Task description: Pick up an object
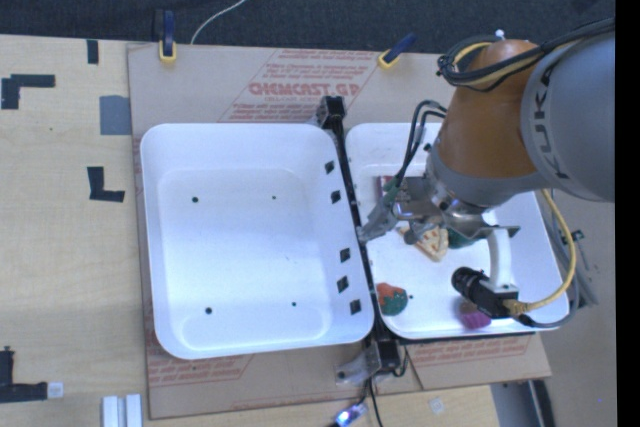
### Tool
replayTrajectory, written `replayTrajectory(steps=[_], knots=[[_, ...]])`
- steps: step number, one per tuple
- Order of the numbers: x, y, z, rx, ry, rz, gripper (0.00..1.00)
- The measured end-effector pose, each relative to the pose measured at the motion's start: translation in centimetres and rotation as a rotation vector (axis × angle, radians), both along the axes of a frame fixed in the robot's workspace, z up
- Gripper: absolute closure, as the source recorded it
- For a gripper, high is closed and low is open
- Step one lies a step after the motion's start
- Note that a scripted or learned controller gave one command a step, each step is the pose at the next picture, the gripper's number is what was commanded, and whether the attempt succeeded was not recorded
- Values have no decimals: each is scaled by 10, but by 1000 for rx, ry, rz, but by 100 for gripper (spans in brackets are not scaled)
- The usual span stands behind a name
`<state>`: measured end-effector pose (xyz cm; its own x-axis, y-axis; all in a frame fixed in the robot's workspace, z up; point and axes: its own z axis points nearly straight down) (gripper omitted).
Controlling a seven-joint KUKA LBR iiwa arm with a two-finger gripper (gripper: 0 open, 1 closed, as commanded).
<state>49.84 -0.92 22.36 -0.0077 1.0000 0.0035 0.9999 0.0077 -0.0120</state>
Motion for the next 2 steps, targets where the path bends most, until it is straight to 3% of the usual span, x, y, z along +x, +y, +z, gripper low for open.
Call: replayTrajectory(steps=[1,2], knots=[[32,-15,102,-4,-22,-6,100],[49,21,255,-2,-29,-1,100]])
